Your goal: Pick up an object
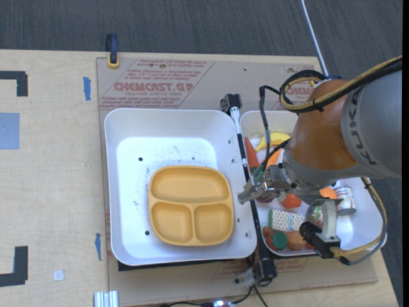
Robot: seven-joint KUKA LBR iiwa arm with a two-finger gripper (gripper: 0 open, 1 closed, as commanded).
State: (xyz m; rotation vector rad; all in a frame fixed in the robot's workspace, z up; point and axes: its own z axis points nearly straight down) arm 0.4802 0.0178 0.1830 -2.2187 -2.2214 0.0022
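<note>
Reaches in from the right as one grey arm (383, 123), bulky and close to the lens, with the orange band (319, 133) wrapped above the wrist. Bends down and leftward past that band into a darker wrist section hung with black and yellow cables. Ends in the gripper (255, 189), low and pointing left, its small metal parts bunched together at the tip. Carries a black-and-white fitting (323, 226) slung under the wrist. Too cluttered and small at the tip to tell how the gripper stands
</note>
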